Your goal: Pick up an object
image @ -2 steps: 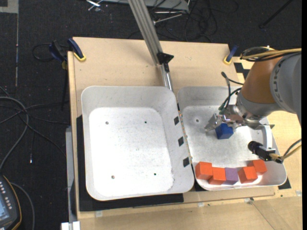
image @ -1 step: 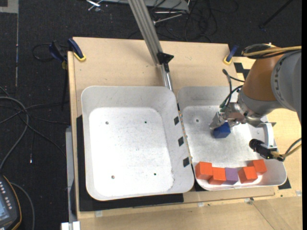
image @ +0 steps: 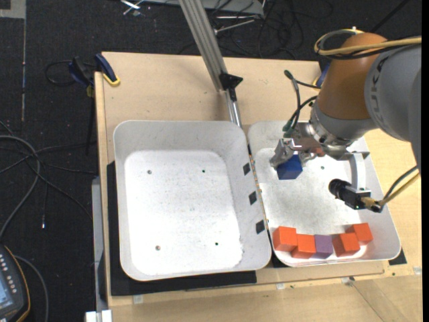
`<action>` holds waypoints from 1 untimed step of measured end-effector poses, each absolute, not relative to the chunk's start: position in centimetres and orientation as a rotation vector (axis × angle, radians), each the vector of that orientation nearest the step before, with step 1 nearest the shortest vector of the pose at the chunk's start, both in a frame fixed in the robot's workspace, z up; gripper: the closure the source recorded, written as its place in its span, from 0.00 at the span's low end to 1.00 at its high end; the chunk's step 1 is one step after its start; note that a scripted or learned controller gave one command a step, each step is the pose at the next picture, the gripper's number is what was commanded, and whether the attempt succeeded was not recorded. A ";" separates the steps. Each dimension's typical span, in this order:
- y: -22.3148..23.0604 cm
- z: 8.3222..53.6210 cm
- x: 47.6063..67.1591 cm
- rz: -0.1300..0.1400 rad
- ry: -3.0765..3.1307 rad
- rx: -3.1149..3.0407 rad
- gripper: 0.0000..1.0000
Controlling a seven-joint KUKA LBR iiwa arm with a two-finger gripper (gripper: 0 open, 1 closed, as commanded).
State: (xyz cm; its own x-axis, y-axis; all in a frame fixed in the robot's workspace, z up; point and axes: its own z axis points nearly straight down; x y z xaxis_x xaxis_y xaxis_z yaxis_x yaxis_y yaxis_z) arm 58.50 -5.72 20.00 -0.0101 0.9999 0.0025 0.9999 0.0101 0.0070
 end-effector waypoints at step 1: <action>2.5 19.4 51.7 -0.003 2.237 2.216 1.00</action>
